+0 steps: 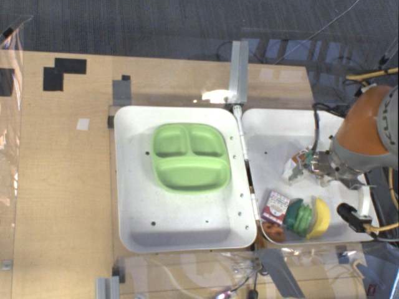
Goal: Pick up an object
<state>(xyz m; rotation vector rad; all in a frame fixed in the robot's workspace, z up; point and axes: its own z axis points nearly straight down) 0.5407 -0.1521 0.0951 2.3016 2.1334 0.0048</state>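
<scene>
2 white bins (134,185) on wooden bench (62,185), grey carpet (156,17) beyond; end effector (305,166) state unclear.

Readable text: none is showing anywhere.
Small box (276,206): its printed face is showing red and purple, but the lettering is appearing too small to read.

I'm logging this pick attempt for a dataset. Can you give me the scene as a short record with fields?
left bin: green divided plate, lying flat, three compartments
right bin: small box, green object, yellow banana, orange-brown item
layout: all four crowded along the right bin's lower edge in the view; banana rightmost, box and orange-brown item leftmost
end effector: over the right bin, above the cluster in the view, apart from it
grasp: cannot tell
</scene>
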